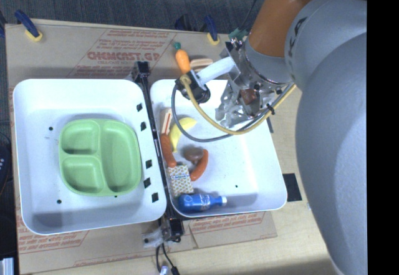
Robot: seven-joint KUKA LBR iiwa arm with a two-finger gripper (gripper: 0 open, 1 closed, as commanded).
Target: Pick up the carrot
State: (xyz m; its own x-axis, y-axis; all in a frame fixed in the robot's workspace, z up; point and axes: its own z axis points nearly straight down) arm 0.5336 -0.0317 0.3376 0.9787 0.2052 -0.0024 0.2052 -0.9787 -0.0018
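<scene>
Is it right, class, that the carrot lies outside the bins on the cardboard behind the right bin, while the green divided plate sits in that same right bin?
One thing is wrong. The carrot does lie on the cardboard behind the right bin, but the camera view shows the green divided plate in the left bin, not the right one.

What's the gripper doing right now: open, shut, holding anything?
Gripper: over the right bin, fingers too cluttered by cables to tell. No object seen between them. The carrot lies outside the bin, past its far rim.
</scene>
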